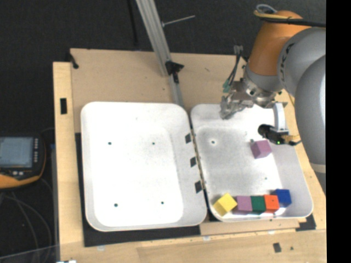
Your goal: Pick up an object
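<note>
camera view: purple block [261,148] lies apart from arm [263,64], right bin [219,169].

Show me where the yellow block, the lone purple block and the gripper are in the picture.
yellow block [225,204]: camera view, on its top face.
purple block [261,148]: camera view, on the middle of its top face.
gripper [229,109]: camera view, at the fingertips above the far edge of the right bin.

- Light over my bench is even and kinda flat, bright enough.
- Both white bins [137,163] look nearly blown out.
- Shadows stay soft and faint.
- Whole frame's a bit soft and grainy; dark surroundings lose detail.
</note>
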Robot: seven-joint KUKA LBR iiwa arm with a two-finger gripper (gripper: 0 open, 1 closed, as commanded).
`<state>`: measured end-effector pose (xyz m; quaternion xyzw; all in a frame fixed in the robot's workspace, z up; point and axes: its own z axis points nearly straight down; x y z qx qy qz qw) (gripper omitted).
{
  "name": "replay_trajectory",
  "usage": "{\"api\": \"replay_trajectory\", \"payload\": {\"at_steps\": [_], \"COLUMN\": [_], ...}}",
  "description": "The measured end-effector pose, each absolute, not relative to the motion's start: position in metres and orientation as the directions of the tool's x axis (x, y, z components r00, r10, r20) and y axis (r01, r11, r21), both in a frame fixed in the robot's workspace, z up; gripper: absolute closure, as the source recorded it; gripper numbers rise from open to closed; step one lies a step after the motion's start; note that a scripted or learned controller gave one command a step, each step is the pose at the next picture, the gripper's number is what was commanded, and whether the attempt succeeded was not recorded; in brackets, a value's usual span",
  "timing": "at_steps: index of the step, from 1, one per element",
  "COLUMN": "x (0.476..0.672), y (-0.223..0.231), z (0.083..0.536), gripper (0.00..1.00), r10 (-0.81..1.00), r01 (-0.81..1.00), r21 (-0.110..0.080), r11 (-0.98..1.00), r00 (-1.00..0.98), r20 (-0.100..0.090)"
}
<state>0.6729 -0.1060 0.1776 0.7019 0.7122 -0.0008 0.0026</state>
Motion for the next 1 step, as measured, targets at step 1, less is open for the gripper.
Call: {"api": "replay_trajectory", "payload": {"at_steps": [1], "x": [0.6608], "y": [-0.0168], "z": [0.1982], "gripper": [1.00], "r10": [1.000], "r01": [1.000], "r21": [0.001], "r11": [0.009], "r00": [-0.009], "r20": [0.003]}}
